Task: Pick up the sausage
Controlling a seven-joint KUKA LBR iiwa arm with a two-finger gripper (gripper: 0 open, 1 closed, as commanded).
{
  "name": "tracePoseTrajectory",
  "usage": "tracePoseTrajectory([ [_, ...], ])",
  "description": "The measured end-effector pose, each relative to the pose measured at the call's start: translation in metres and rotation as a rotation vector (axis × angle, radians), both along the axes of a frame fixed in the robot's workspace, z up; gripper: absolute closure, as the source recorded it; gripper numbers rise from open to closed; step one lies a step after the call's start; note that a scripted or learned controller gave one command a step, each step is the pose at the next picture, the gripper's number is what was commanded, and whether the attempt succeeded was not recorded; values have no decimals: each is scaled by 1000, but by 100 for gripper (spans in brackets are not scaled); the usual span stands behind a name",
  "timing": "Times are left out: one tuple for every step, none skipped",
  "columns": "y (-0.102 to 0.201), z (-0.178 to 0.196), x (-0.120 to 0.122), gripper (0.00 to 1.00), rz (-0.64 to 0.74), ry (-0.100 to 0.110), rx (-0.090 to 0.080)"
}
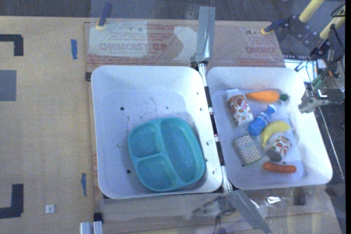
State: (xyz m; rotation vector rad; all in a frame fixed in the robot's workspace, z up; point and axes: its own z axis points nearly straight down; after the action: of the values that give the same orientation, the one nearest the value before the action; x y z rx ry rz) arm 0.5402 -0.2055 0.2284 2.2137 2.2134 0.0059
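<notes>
Two bins sit side by side; the sausage (279, 167) lies at the near edge of the right bin (315, 172). The gripper (313, 97) hovers over that bin's far right rim, well apart from the sausage; its grip I cannot tell.

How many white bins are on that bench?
2. The left bin holds a teal divided plate; the right bin holds the small toy foods, sausage included.

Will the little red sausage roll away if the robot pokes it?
Probably a bit. The small red-orange sausage looks round and smooth, so it may roll or slip. It lies flat on the right white bin, near the front wall, which should stop it. It looks light, likely a toy.
</notes>
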Motion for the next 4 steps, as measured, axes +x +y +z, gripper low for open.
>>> tracePoseTrajectory([
  [-1,10,1,100,0,-4,-2],
  [-2,21,2,100,0,-8,-4],
  [-3,31,2,100,0,-12,-7],
  [-4,41,3,100,0,-16,-9],
])
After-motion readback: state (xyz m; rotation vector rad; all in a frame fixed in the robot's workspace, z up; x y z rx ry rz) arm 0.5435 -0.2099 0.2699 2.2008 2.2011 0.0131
